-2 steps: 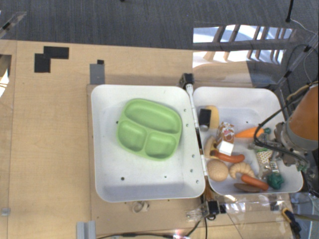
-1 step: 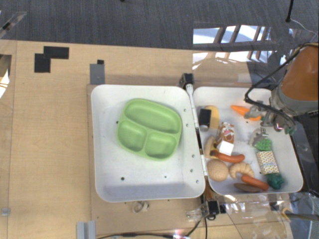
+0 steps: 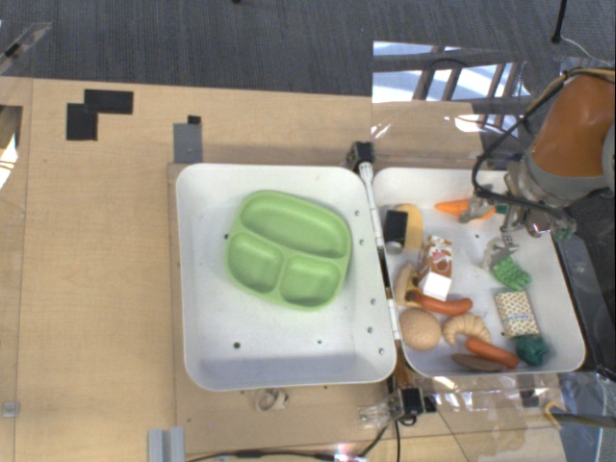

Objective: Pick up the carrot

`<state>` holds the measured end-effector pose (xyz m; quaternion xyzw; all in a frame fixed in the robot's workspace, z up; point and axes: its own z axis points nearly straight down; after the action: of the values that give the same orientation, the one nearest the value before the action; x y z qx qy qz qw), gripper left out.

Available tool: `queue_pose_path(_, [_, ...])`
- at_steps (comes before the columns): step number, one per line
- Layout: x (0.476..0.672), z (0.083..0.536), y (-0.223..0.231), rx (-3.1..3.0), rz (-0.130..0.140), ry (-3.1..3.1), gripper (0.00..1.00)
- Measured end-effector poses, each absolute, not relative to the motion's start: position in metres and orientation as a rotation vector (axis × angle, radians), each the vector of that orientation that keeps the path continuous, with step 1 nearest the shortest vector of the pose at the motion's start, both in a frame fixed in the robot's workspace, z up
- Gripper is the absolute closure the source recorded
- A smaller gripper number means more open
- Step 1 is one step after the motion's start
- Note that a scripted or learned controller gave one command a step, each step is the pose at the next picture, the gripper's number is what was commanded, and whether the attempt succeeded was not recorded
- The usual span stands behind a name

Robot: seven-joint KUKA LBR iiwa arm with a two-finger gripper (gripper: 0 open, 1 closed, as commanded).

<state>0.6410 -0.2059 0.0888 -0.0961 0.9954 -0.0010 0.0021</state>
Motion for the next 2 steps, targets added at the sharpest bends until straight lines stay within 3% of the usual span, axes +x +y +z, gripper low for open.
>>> queue_pose_path(1, [0.6624,0.0872,-0.2088,-0.482,0.007,3.132,0.00])
queue_pose_path(2, [0.6655,0.0874,-0.2142,-0.941,-0.009,3.009,0.00])
